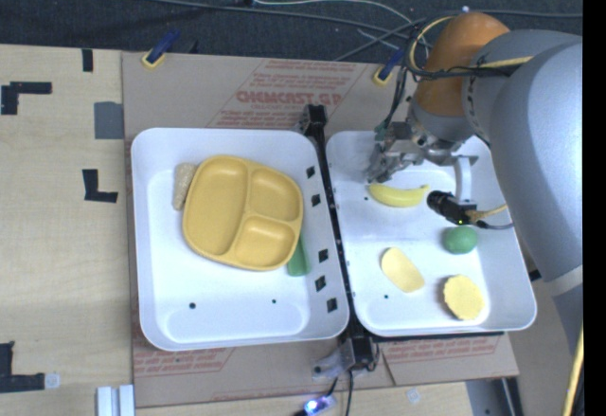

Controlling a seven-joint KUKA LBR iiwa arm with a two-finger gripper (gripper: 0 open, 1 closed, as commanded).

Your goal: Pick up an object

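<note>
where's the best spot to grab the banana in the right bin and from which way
Probably across the middle of the banana, coming straight down from above. It lies flat on the right bin floor, curved with its ends turned up in the view, long axis left to right, so closing across its narrow width there suits it. The hand hovers just above its left end.

Two shallow white plastic bins: the left bin and the right bin. One yellow divided plastic plate. One yellow banana. One green ball. Two flat yellow pieces. One tan sponge-like block. One green item, mostly hidden, perhaps a vegetable.
</note>
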